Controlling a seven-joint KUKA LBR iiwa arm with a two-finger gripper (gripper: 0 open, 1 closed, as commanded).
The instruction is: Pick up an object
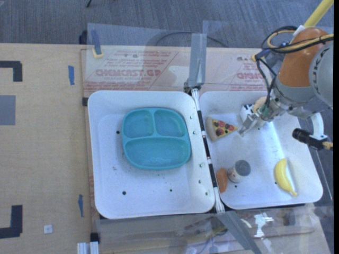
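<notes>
The gripper is low inside the right bin, with its two thin fingers pointing down and toward the middle wall. I cannot tell if the jaws are apart or together; they are too small and blurry from up here. I see nothing between them, so I think no toy has been picked up yet. The closest thing to the jaws is the pizza slice, lying just beside them on the side away from the arm. My guess is that it is the thing being reached for, but it lies flat on the bin floor and not lifted. Farther from the jaws, toward the front of the bin, stands a small grey can with a hot dog next to it. The banana lies near the front corner, under the arm's side. Well past the pizza, over the wall, the left bin holds a teal plate. So the grab and the lift are both left to do.
</notes>
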